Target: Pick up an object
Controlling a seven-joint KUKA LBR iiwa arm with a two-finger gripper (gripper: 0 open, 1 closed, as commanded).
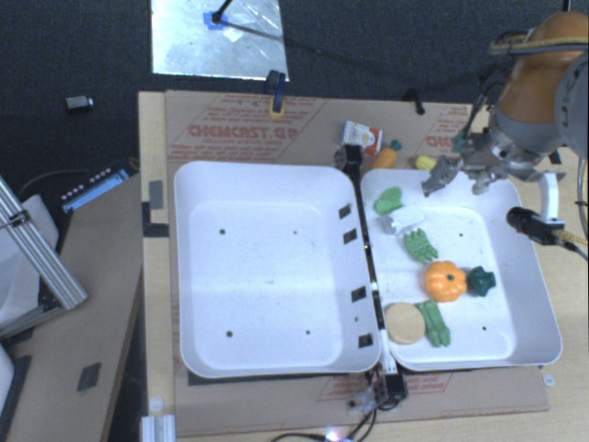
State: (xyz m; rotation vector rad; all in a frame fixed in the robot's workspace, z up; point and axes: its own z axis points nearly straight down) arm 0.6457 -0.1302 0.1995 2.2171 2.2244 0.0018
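I read this left to right. Left bin (267,201) sits well left of the gripper, white floor with a few dark dots. Right bin (515,284) touches it along the middle seam, and its far edge lies under the gripper.

All the candidates are in the right bin, below and left of the gripper. Green lump (387,200) is left of it and slightly lower. White piece (406,219) is just below that lump. Green ridged piece (421,245) lies further down. Orange pumpkin (444,281) is well below the gripper, with the dark green piece (481,282) touching its right side. Tan disc (403,323) is furthest away, at the near edge, with a green strip (434,323) against its right.

Outside the bin, on the board left of the gripper: carrot (385,157) and a small yellow piece (424,163), the yellow one nearer.

Gripper (460,180) hangs over the right bin's far edge, fingers (438,180) spread apart, nothing between them. None of the objects touch it.
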